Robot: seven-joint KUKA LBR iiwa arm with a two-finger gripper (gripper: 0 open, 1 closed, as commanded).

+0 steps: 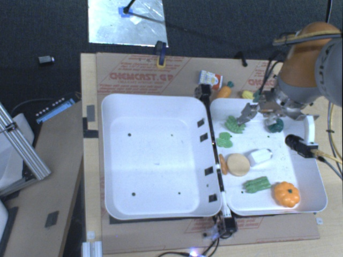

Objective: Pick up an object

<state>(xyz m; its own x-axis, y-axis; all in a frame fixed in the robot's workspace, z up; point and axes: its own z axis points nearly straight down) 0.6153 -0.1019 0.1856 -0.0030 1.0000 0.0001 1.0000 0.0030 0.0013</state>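
The arm (311, 63) reached in from the right and hung over the far part of the right bin (316, 183), its tool (250, 113) low above a frilly green piece (233, 124) lying near the bin's far left corner. I could not tell whether the tool was spread or pressed together (it was a small grey blur from where I stood), and nothing showed between its parts, so I judged the pick not yet made: the descent looked about done, the closing and lifting all left. The green piece lay just beside the wall between the bins, which left little room on that side. Around it sat a dark teal thing (275, 125) to the right, a green leaf shape (224, 140) nearer, then a tan round (238, 164), a white block (261, 156), a knobbly green toy (256, 184) and an orange pumpkin (286, 193) toward the near edge. The left bin (155, 154) offered plenty of open floor.
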